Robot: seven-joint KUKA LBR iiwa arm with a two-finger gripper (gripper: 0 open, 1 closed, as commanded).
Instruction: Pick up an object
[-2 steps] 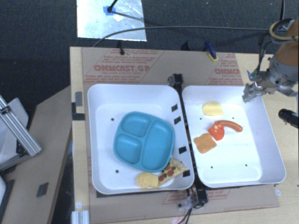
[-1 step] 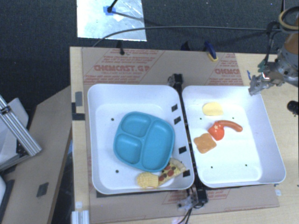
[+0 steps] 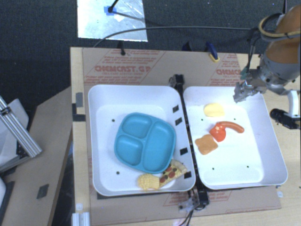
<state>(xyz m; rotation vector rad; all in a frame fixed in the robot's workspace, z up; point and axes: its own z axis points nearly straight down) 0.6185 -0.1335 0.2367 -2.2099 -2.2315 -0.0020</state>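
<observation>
The right bin [image 3: 268, 145] holds a pale yellow piece [image 3: 214, 110], a red tomato-like piece [image 3: 217, 133] with an orange-red sausage [image 3: 231, 126] touching it, and a tan toast slice [image 3: 206, 144]. My gripper [image 3: 241, 93] hangs over the bin's far edge, up and to the right of the yellow piece, apart from all the food. Nothing shows between its fingers.
The left bin [image 3: 101, 126] carries a blue divided plate [image 3: 144, 142], with a corn cob [image 3: 147, 181] and a pizza slice [image 3: 172, 171] at its near edge. A black divider [image 3: 184, 126] separates the bins. A silver sheet [image 3: 111, 13] lies beyond the bench.
</observation>
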